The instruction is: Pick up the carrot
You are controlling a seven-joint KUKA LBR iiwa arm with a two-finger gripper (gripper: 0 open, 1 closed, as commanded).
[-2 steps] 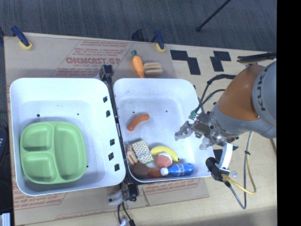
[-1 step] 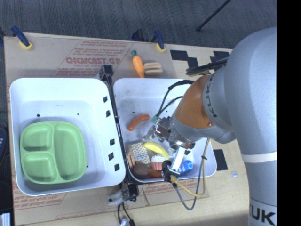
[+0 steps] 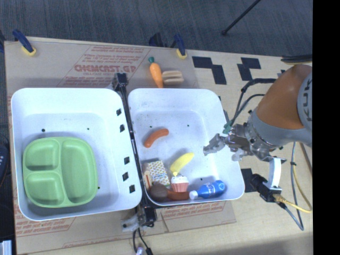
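Closest to the lens stands my orange-banded arm (image 3: 287, 102), and my pincer (image 3: 215, 144) hangs at the right wall of the right bin (image 3: 175, 102), above a banana (image 3: 181, 162), a sausage (image 3: 156, 137), a bottle (image 3: 208, 189) and a cupcake (image 3: 179, 184); whether it is released or clenched I cannot tell, and I see nothing gripped in it. Outside both bins, the carrot (image 3: 155, 74) lies on the cardboard (image 3: 106, 62) behind the right bin, just beside a small bun (image 3: 172, 78), well apart from my pincer. I judge I am only in the approach step, so the next move must carry me over the far rim and down on the carrot without touching the bun.
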